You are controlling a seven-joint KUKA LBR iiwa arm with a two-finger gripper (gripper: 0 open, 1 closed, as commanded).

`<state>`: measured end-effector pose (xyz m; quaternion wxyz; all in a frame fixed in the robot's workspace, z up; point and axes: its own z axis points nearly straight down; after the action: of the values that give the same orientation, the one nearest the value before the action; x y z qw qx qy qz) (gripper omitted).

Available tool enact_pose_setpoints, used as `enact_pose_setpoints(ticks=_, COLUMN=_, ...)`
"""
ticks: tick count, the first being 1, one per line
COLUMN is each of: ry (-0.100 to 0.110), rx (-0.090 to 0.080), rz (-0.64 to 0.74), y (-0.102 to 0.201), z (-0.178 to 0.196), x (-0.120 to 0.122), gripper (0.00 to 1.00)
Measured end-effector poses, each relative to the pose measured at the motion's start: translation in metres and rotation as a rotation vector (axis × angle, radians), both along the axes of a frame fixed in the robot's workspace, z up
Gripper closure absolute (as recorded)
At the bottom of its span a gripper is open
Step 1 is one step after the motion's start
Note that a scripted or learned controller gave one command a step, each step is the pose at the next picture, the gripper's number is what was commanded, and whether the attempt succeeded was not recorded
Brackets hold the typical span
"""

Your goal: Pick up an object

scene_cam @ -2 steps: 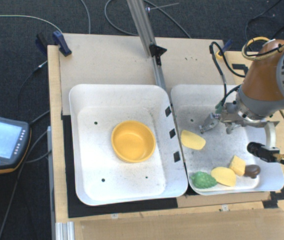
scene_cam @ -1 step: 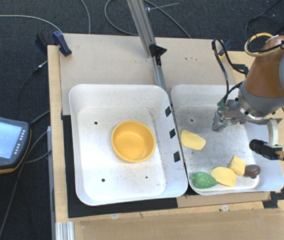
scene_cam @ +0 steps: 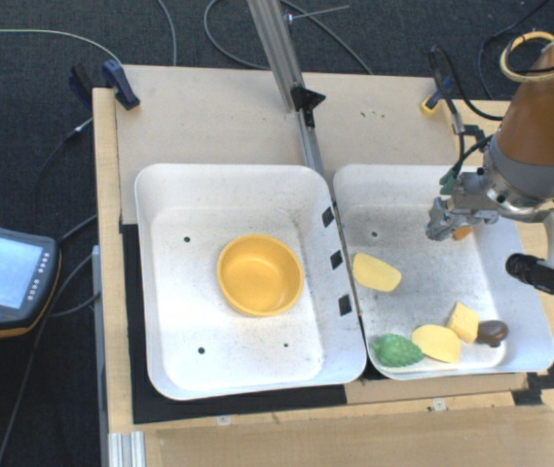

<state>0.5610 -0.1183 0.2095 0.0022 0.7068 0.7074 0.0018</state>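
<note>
Two shallow white plastic bins sit side by side on a bench. The left bin (scene_cam: 160,212) holds a round yellow plastic bowl (scene_cam: 260,274) near its middle. The right bin (scene_cam: 393,188) holds a pale yellow oval piece (scene_cam: 377,272) at centre and, along its near edge, a green lumpy piece (scene_cam: 396,349), two yellow pieces (scene_cam: 436,342) (scene_cam: 463,321) and a small brown round piece (scene_cam: 492,333). The grey gripper (scene_cam: 449,218) hovers over that bin's far right; whether it is open cannot be made out.

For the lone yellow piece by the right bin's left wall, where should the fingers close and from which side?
Come straight down on the yellow piece and close across its narrow width. It lies flat and apart from the other items, with bare bin floor around it. The gripper hovers up-right.
</note>
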Motion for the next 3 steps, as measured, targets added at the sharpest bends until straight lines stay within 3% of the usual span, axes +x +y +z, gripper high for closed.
enact_pose_setpoints(ticks=1, ry=0.0, rx=0.0, rz=0.001, y=0.008, z=0.057, x=0.006, gripper=1.0)
enact_pose_setpoints(ticks=2, ry=0.004, rx=0.001, rz=-0.001, y=0.009, z=0.067, x=0.006, gripper=1.0)
enact_pose_setpoints(ticks=3, ry=0.005, rx=0.002, rz=0.004, y=0.058, z=0.068, x=0.008, gripper=1.0)
